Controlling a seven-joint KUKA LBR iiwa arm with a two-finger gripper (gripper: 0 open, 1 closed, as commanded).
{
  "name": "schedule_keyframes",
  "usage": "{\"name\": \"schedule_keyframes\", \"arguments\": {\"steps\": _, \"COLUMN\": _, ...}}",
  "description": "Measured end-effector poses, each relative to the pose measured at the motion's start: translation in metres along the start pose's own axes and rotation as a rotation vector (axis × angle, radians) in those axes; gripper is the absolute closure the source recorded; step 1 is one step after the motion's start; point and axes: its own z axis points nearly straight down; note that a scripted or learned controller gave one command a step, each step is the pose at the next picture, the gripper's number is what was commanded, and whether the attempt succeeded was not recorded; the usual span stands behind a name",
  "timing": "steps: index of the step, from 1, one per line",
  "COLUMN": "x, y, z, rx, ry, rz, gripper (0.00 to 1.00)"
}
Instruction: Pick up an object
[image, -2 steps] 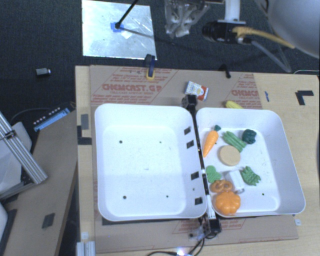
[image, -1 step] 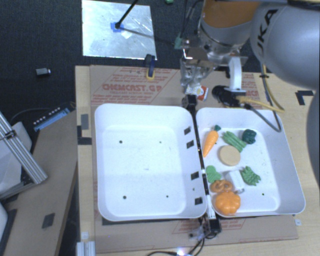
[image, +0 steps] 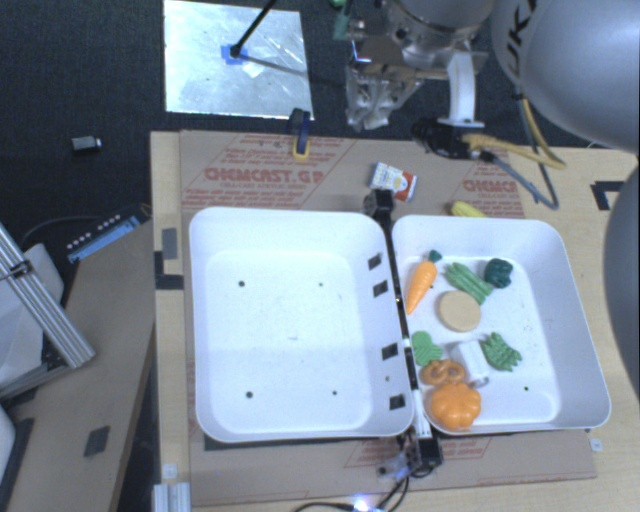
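Orange pumpkin (image: 455, 405) crowded in right bin (image: 545, 365). Pincer (image: 372, 100) hangs past far rim, spread unreadable. Carrot (image: 421, 284) lies freer: best gripped across its width.

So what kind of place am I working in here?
Likely a robotics lab test bench: two white bins on cardboard, toy food such as a carrot in one, aluminium framing alongside.
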Motion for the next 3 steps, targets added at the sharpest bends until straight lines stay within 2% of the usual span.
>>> {"name": "schedule_keyframes", "arguments": {"steps": 1, "x": 0.086, "y": -0.001, "z": -0.033, "rx": 0.002, "ry": 0.003, "rz": -0.007, "gripper": 1.00}}
{"name": "schedule_keyframes", "arguments": {"steps": 3, "x": 0.092, "y": 0.000, "z": -0.083, "rx": 0.003, "ry": -0.001, "rz": -0.001, "gripper": 1.00}}
